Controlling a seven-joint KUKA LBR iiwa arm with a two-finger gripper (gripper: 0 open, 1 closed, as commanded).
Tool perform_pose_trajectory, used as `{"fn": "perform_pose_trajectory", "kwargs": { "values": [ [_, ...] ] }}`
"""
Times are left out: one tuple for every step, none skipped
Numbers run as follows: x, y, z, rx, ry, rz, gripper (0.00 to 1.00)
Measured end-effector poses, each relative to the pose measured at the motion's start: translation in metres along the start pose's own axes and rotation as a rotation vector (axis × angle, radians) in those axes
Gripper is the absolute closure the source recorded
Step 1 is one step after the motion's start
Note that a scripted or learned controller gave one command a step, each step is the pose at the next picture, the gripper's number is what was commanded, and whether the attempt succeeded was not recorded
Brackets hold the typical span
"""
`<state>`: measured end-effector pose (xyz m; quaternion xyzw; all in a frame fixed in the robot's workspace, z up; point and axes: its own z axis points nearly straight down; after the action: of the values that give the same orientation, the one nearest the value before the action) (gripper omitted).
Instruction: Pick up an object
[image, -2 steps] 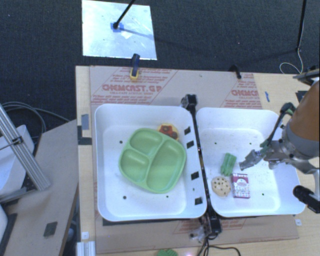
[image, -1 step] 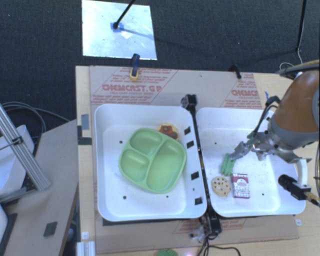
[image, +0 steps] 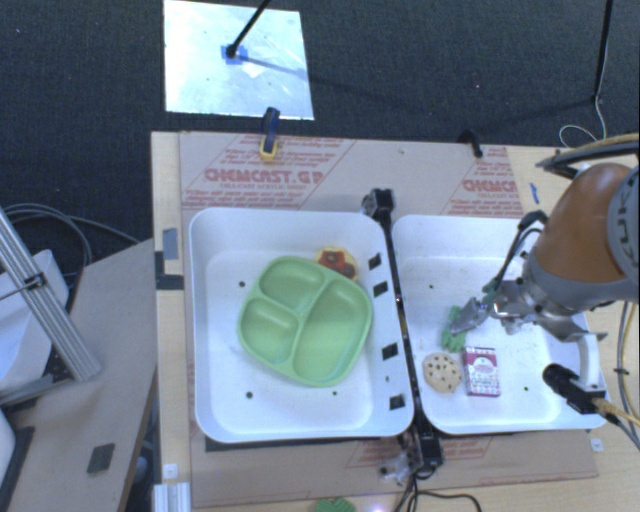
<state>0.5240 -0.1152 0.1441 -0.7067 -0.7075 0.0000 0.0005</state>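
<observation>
While reaching into right bin (image: 440, 245), claw (image: 470, 318) down on green toy (image: 458, 330); grip unclear, cookie (image: 441, 372) just near.

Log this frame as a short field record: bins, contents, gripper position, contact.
left bin: green divided plate; small orange-red item at the plate's far edge
right bin: green toy, cookie, small pink box
gripper: over the right bin, at the green toy
contact: gripper tip at the green toy; grasp cannot be confirmed
arm: enters from the right

arm (image: 600, 230) cut off at right edge
</observation>
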Motion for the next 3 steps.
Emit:
{"fn": "perform_pose_trajectory", "kwargs": {
  "values": [
    [0.0,0.001,-0.012,-0.004,-0.001,-0.001,1.0],
    [0.09,-0.038,-0.064,-0.002,0.002,-0.009,1.0],
    [0.162,-0.037,-0.088,-0.005,0.001,-0.01,1.0]
  ]
}}
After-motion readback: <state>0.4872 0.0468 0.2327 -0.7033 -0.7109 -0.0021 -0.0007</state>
